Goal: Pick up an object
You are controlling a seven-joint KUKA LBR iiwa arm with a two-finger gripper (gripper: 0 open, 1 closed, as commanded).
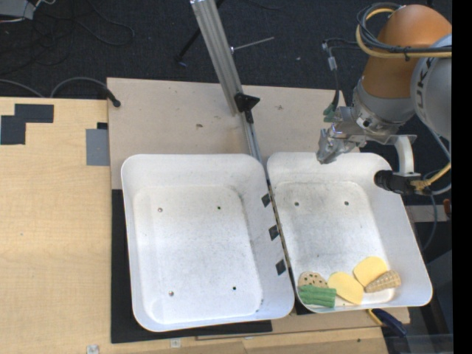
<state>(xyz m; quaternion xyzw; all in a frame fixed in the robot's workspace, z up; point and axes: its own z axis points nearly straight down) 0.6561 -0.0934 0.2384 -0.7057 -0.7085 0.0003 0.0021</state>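
Note:
Several small objects lie clustered in the near corner of the right bin (pixel 383 220): a green piece (pixel 318 296), a brown dotted cookie-like disc (pixel 312 279), two yellow rounded pieces (pixel 346 287) (pixel 369 270), and a tan ridged cone (pixel 383 281). My gripper (pixel 330 151) hangs over the far rim of the right bin, well away from the cluster. Nothing shows between its fingers.
The left bin (pixel 140 198) sits beside the right one, with black clips (pixel 273 231) along the shared rim. A slanted aluminium rail (pixel 221 57) rises behind the bins. Wooden bench lies to the left, with cables on the dark floor behind.

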